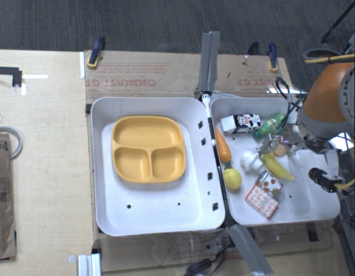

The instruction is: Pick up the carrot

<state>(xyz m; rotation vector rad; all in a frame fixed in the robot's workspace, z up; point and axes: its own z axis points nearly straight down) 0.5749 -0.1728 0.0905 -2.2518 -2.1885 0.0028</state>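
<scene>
Landmark throughout: the carrot point(223, 146). Broad wooden table point(45, 171) spread beneath and far to the carrot's left; left white bin point(102, 171) just across the divider from the carrot, carrying a yellow divided plate point(148, 148) well to the carrot's left; right white bin point(304, 209) holding the carrot itself, against its left wall, long axis running up and down that wall. Grey arm with orange band point(329, 94) well to the carrot's right, leaning in over the bin's right side; claw point(278, 142) apparently somewhere right of the carrot above the banana, spread of it impossible to tell amid cables and clutter. Banana point(277, 165) right of the carrot and a little lower; printed carton point(263, 195) lower right; small black-and-white carton point(240, 123) just above and right; green item point(268, 126) further right; lemon point(232, 179) just below the carrot's lower tip; small white object point(249, 161) between lemon and banana.

Progress, as judged: nothing done yet; carrot untouched on the bin floor, well apart from the claw; remaining: travel leftward, descent, closing, lift; crowding by wall and lemon likely awkward.
</scene>
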